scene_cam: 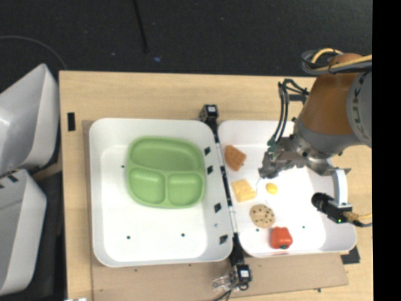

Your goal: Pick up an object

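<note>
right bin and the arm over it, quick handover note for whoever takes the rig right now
Gripper: low over the right bin, just above the small yellow piece; nothing seen held.
Right bin also holds the orange piece, yellow square piece, round cookie and red piece, all lying on the floor of the bin.
Left bin holds the green divided plate.
Done: the arm is placed over the items.
Left: grasp one item and lift it; the small yellow piece looks nearest.
</note>
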Available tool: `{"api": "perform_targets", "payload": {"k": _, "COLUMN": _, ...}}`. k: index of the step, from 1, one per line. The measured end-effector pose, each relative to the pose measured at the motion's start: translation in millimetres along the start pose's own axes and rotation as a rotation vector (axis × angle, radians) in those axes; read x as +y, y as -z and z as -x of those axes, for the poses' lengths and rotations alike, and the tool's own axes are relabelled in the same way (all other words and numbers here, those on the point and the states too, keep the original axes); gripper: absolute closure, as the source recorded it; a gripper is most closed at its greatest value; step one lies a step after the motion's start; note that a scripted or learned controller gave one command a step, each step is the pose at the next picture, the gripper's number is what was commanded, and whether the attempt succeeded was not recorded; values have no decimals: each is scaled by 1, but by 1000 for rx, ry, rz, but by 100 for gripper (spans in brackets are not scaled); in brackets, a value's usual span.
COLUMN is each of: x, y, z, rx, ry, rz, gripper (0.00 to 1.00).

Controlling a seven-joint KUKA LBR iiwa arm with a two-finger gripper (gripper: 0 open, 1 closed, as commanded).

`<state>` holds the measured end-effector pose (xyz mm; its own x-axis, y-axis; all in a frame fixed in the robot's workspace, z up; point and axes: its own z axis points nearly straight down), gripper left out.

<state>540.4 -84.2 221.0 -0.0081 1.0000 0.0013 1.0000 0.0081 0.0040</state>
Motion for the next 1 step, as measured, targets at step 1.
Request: {"api": "perform_targets", "payload": {"k": 1, "x": 13, "y": 12, "z": -43, "rx": 0, "ry": -1, "rz": -2, "gripper": 100}}
